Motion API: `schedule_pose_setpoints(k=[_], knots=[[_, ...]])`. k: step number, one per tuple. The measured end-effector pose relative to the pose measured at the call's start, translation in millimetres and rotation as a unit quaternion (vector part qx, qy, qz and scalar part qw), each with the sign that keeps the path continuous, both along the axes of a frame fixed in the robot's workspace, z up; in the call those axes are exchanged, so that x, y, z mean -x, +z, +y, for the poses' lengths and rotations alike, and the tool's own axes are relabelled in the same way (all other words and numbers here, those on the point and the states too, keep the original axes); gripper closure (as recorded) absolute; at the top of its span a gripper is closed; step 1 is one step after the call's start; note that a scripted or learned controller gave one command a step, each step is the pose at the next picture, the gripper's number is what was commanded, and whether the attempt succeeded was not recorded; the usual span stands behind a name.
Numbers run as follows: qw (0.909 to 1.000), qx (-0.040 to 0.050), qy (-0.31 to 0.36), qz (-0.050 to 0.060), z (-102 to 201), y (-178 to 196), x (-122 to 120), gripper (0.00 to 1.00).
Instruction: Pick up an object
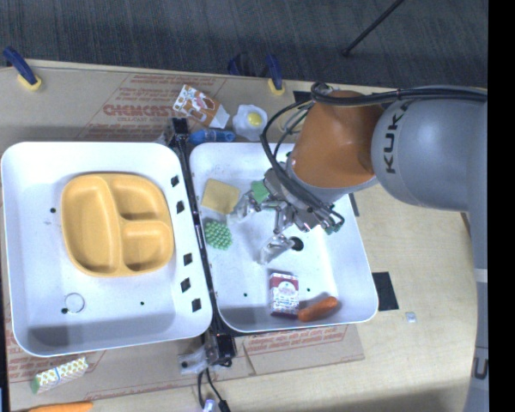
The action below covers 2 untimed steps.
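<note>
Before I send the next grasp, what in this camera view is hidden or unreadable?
- End effector: open or shut unclear; wrist and cables crowd it.
- Right bin: its upper right part sits under the arm.
- Red packet: label too small to read.
- Orange item: too small to identify.

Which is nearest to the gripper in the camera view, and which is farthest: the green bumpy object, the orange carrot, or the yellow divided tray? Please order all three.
From the gripper, nearest first:
1. The green bumpy object, to its left in the right bin.
2. The orange carrot, at that bin's lower edge.
3. The yellow divided tray, in the left bin.
</note>
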<state>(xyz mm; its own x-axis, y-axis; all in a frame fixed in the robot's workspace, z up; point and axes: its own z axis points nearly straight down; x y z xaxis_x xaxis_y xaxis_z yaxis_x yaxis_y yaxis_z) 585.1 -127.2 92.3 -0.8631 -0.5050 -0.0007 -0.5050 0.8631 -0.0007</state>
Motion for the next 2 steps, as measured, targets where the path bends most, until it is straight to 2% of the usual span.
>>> schedule_pose_setpoints(k=[1,2], knots=[[0.9978,-0.0002,0.067,0.000,2,0,-64,0.00],[0.9973,-0.0005,0.074,0.001,-3,0,-2,0.00]])
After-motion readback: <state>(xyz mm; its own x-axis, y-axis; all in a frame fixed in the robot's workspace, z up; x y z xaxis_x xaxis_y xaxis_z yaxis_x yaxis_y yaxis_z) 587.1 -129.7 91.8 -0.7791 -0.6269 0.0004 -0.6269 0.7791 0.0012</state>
